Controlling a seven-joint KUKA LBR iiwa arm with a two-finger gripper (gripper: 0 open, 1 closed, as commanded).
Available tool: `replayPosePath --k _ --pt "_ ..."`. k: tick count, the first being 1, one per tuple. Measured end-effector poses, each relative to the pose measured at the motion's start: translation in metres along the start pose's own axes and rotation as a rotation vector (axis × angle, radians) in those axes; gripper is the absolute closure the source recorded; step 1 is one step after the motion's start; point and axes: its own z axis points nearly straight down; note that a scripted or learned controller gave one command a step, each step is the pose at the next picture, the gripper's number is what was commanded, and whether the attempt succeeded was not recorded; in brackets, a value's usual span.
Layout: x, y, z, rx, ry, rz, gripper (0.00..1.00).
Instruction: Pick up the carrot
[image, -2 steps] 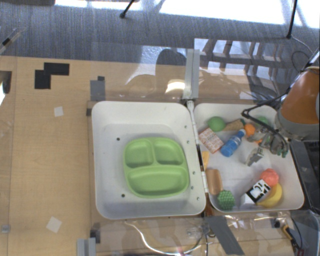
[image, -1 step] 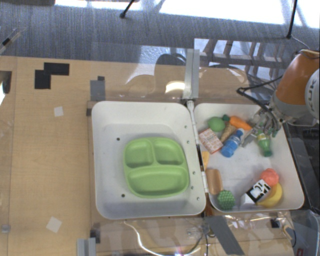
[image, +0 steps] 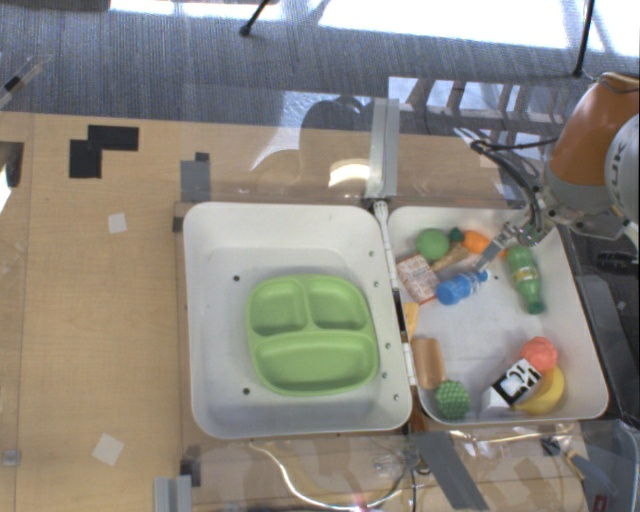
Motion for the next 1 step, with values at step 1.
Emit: replayPosePath --k 1 --pt "0.0076 0.0044 0.0270 0.004 0.002 0.100 0.00"
